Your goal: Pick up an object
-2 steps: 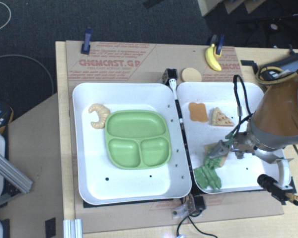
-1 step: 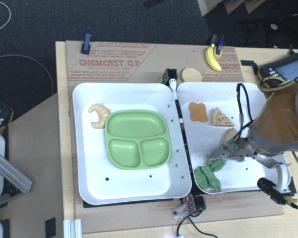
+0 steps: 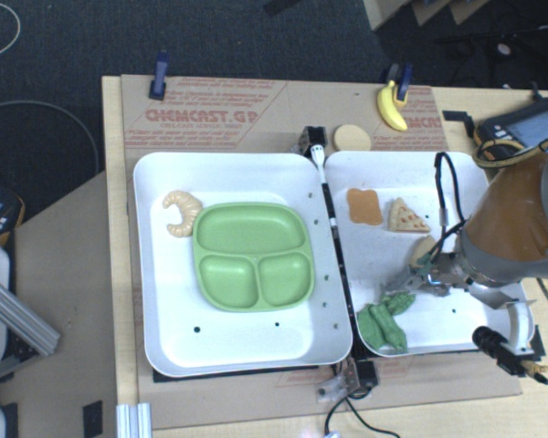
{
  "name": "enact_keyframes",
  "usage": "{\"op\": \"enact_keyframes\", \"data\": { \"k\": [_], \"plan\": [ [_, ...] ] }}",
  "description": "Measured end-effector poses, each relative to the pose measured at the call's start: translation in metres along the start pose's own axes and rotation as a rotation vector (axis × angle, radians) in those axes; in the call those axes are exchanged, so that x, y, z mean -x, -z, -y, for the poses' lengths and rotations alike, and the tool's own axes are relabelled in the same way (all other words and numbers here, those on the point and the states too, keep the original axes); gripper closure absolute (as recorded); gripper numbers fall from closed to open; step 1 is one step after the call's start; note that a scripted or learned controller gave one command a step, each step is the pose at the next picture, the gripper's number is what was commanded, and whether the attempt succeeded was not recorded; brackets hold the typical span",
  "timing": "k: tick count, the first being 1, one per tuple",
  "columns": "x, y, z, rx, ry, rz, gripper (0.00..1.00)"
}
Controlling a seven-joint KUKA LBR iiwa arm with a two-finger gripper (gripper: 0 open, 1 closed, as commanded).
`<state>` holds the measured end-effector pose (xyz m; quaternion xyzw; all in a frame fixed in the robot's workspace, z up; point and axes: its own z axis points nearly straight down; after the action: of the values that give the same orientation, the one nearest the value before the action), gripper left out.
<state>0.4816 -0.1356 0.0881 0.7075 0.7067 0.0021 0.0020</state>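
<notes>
Left bin, centre-left of frame: green moulded three-compartment plastic tray with a tan curved croissant-shaped toy touching its upper-left edge. Right bin: orange square slab, tan wedge, and the candidate object, a green leafy soft toy, near the lower rim. The gripper hovers just above it; jaw opening cannot be determined. Risk: the limp leaf may slip, or the jaws strike the nearby rim. Open floor lies at the bin's centre.

arm cut off (right edge), jaws hidden

green leafy toy | limp, lying flat | right bin's near-left corner
</notes>
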Motion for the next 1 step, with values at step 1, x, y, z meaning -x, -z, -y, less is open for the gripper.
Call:
{"op": "enact_keyframes", "data": {
  "k": [1],
  "plan": [
    [-0.0032,-0.0002,0.0,0.001,-0.001,0.002,0.0]
  ]
}}
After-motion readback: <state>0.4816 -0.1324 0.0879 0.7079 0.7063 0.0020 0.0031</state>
